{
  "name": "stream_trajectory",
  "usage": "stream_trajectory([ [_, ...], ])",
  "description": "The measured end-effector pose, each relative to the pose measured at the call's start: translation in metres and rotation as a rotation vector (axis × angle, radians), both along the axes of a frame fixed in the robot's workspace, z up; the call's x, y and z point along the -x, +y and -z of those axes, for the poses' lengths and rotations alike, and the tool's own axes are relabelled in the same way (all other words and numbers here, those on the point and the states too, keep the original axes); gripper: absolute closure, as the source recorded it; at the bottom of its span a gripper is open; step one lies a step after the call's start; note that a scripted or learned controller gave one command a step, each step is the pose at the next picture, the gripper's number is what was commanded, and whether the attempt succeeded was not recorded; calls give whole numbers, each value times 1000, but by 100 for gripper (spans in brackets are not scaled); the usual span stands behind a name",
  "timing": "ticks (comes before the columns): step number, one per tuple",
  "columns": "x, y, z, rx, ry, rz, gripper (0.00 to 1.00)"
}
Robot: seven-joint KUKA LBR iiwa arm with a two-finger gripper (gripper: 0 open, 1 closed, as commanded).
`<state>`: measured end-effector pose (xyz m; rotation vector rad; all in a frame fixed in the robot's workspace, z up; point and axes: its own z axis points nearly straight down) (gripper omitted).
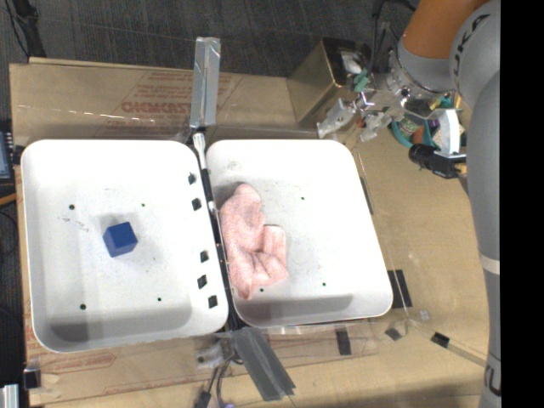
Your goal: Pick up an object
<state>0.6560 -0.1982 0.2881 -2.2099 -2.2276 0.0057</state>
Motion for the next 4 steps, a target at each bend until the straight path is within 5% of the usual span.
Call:
stream_trajectory([
  [1,102,-12,151,-2,1,-165,0],
  [2,99,62,189,-1,-1,-204,0],
  [3,132,91,197,1,-2,-252,0],
  [4,132,91,187,1,-1,-256,100],
])
